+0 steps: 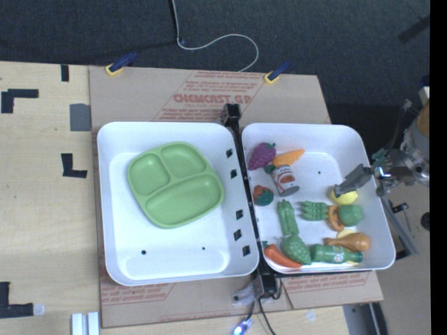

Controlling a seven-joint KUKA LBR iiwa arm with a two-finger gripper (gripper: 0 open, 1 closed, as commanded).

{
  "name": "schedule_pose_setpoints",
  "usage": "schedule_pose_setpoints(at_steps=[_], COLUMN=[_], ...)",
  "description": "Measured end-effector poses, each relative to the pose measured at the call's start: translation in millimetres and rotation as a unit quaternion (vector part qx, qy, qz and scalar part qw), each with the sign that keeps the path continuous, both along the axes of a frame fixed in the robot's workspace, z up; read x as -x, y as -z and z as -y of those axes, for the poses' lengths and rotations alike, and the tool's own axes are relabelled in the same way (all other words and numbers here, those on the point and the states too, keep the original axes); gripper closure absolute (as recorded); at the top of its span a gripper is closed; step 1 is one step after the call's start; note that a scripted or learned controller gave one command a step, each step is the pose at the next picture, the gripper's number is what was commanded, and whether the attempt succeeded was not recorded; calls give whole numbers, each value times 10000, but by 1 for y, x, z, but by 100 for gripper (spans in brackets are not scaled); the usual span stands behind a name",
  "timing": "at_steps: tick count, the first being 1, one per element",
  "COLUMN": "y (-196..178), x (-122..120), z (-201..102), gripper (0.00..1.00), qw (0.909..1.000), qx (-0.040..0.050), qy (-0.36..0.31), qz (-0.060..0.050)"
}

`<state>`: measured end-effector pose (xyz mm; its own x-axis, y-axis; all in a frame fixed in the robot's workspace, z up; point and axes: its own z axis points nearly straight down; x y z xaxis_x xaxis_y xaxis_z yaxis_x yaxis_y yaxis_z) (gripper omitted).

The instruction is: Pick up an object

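The right bin (347, 137) holds several toy foods. Among them are purple grapes (261, 155), an orange carrot (290, 156), a small red-labelled can (284, 179), a green cucumber (287, 216), a yellow lemon (345, 197) and a round green fruit (351, 215). My gripper (351, 182) reaches in over the bin's right rim and sits low, just above the lemon's upper edge. The lemon rests on the bin floor, partly hidden under the gripper's dark tip.
The left bin (119, 243) holds a green divided plate (176, 183). More toys crowd the right bin's front edge: a brown drumstick (353, 241), a green bottle (335, 255) and a carrot piece (278, 258). A black divider (241, 187) runs between the bins.
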<state>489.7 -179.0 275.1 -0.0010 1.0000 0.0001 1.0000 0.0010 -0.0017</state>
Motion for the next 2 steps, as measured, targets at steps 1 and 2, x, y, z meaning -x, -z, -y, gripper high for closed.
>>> schedule_pose_setpoints(at_steps=[1, 2], y=[-107, -110], x=[5, 5], z=[-116, -110], gripper=[0, 100], qw=[10000, 10000], qx=[-10, 0], qy=[-71, -15], qz=[57, 0])
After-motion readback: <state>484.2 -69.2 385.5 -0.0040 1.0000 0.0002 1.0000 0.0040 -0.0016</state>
